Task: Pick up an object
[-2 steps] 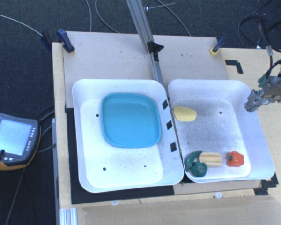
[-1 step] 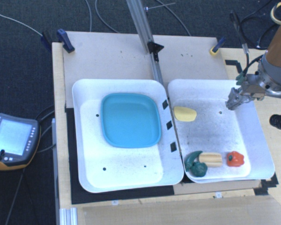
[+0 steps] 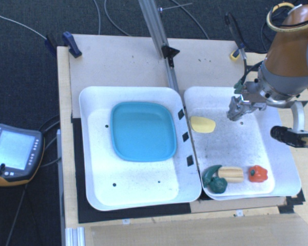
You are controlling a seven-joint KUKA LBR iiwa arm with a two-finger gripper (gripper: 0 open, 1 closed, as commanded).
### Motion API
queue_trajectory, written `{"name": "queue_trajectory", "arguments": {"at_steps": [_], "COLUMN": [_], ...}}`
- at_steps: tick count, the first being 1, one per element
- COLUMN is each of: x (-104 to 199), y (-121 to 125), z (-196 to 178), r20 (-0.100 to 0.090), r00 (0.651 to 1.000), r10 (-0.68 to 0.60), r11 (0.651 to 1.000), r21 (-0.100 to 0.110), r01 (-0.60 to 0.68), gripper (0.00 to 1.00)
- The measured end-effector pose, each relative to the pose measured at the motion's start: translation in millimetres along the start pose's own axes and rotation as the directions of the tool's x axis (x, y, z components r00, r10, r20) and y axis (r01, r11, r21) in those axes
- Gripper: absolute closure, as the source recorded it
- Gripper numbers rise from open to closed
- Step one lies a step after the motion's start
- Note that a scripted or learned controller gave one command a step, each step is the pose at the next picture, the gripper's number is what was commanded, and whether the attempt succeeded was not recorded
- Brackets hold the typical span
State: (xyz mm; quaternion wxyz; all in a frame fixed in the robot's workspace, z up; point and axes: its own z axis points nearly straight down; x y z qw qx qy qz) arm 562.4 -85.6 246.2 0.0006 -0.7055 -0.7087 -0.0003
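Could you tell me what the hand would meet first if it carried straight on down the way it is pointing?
Probably the bare floor of the right bin; the hand points down, right of the yellow piece. Depth is unclear.

A single fixed camera looked down on the desk (image 3: 118, 55) from above at a slant, far enough back to take in both white bins (image 3: 92, 137) whole, with dark floor (image 3: 20, 14) around the desk on the far and left sides. The desk's near edge ran along the bottom of the frame. The arm (image 3: 290, 45) came in from the right of the bins, its upper part cut off by the frame edge.
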Motion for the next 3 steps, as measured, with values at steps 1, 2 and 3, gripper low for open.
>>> {"name": "queue_trajectory", "arguments": {"at_steps": [1, 2, 3], "x": [60.0, 107.6, 159.3], "y": [11.3, 12.6, 15.1], "z": [-2.5, -8.3, -12.8], "r20": [0.0, 0.0, 0.0], "r00": [1.0, 1.0, 1.0], "r10": [-0.001, 0.001, 0.0], "r11": [1.0, 1.0, 1.0], "r21": [-0.001, -0.001, -0.001], "r01": [0.001, -0.001, 0.0], "gripper": [1.0, 1.0, 1.0]}}
